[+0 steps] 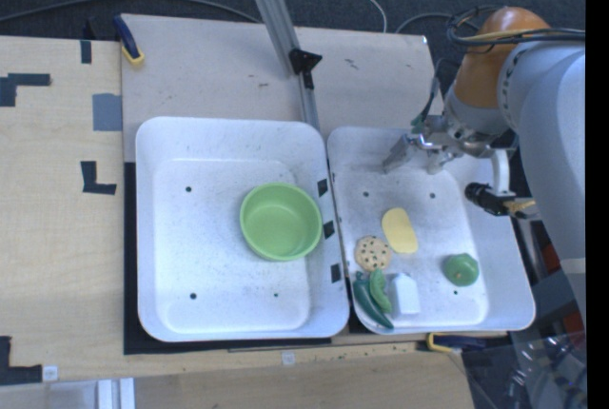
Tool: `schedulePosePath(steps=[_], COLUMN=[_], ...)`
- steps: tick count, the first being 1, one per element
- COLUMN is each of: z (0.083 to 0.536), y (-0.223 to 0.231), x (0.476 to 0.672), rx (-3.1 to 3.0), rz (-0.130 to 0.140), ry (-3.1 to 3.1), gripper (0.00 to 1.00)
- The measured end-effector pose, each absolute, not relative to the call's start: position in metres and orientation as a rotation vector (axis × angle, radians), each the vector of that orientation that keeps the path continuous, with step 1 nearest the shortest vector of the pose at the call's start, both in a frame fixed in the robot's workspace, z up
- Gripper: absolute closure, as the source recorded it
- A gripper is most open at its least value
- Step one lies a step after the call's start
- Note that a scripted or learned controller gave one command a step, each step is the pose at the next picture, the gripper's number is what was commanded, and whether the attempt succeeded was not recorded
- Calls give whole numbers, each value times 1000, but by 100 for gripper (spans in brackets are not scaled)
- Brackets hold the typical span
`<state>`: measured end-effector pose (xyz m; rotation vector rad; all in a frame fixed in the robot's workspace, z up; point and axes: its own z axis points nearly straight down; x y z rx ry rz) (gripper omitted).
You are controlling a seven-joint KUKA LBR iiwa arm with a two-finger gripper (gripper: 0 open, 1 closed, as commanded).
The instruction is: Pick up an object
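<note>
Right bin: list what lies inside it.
In the right bin: yellow piece, cookie, green ball, green pod, white block. The pod hides part of the bin's corner.

The pale wooden surface [57, 236] fills the frame's left and centre, bearing two white bins: the left bin [166, 217] and the right bin [495, 298], side by side.

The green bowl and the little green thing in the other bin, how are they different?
The green bowl is much bigger than the small green object. The bowl is pale lime green; the small object is darker green. The bowl is open and hollow; the small object looks solid and rounded. Both are green and lie in white bins.
</note>
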<state>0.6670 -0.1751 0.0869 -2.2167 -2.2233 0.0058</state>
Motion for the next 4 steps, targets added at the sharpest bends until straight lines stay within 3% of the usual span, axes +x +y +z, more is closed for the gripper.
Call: schedulePosePath(steps=[1,4], z=[98,288], y=[-175,-185], x=[668,667], rx=[-2216,-2224], rz=[6,-5], ry=[-2227,-2228], gripper=[100,100])
